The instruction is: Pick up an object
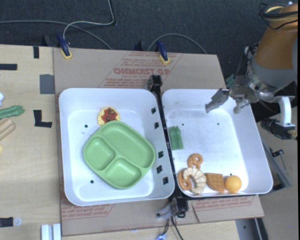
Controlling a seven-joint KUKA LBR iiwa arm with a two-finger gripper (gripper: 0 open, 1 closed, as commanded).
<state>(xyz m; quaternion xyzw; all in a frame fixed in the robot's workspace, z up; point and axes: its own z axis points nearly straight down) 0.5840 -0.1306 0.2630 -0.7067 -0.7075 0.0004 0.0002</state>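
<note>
— Gripper first: where is the arm's two-finger gripper [224, 103]?

— Over the upper right part of the right-hand shallow white bin [250, 149], hanging from the grey arm with the orange band [276, 44]. Its two dark fingers are spread apart, with nothing between them.

— And the things it could pick?

— All well apart from it, toward the bin's near edge. A flat green rectangular piece [176, 138] lies by the left wall. Below it sit a small brown pretzel-shaped toy [194, 160], a tan-and-white ridged toy pastry [192, 180] and a brown waffle-like square [215, 182], the last two touching. A round orange ball-shaped fruit [233, 184] rests just beside the waffle.

— What about the other bin?

— The left-hand white bin [70, 134] holds a green plastic plate with three compartments [119, 154], and near its far edge a small yellow toy with a red centre [108, 115].

— Anything outside?

— A few toy foods [0, 126] lie on the wooden bench at far left.
</note>
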